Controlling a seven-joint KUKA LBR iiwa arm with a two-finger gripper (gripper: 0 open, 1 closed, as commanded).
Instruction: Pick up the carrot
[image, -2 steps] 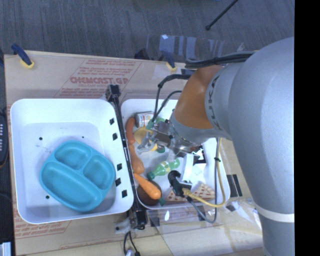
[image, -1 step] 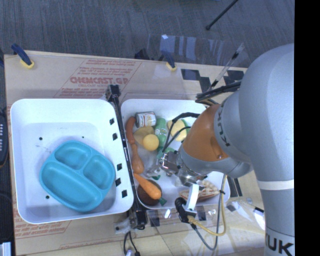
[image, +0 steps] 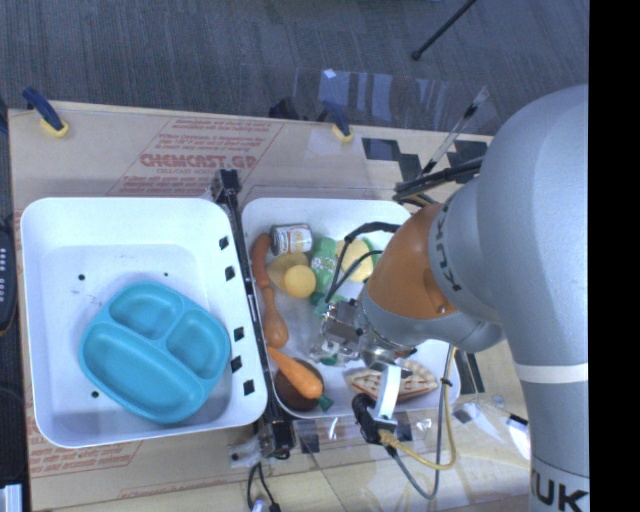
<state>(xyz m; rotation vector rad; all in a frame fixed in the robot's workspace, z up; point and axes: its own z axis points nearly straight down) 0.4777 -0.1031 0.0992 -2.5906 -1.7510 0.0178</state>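
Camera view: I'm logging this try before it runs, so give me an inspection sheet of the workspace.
Surface: two white bins side by side on a brown board.
Job's things: carrot lies at the right bin's near-left corner, untouched.
Clutter: can, yellow lemon, waffle piece; blue divided plate in the left bin.
Grippers: claw low over the right bin.
Cables: black cable looping by the wrist.
Surroundings: grey carpet.

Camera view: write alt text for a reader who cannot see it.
A grey arm with an orange band reaches from the right over the right white bin, its gripper low among toy food, near the carrot at the bin's front left corner. A can and a yellow lemon lie farther back. The left bin holds a blue divided plate.
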